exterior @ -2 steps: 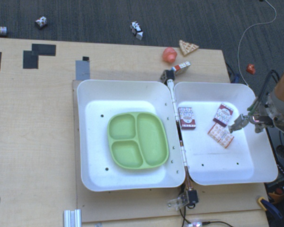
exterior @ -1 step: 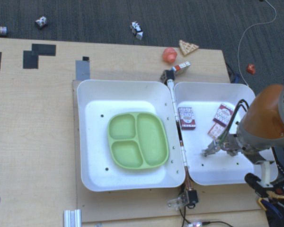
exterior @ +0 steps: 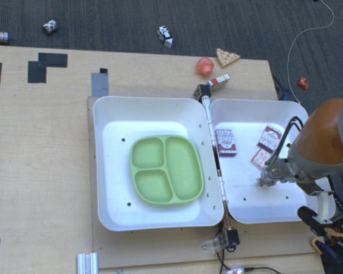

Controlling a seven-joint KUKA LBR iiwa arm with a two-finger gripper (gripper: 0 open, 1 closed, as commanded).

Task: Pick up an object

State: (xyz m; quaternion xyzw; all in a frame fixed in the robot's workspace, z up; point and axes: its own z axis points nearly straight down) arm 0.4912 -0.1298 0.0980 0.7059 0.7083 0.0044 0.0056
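Your left bin (exterior: 103, 153) holds a green divided tray (exterior: 166, 169). Your right bin (exterior: 246, 210) holds small red-and-white packets (exterior: 225, 142), with the gripper (exterior: 267, 178) low beside them; you cannot tell the jaws' state.

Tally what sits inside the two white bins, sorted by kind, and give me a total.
Green divided tray in the left bin: 1
Small red-and-white packets in the right bin: 3, one near the divider, one by the arm, and one just below it, partly hidden
Total: 4
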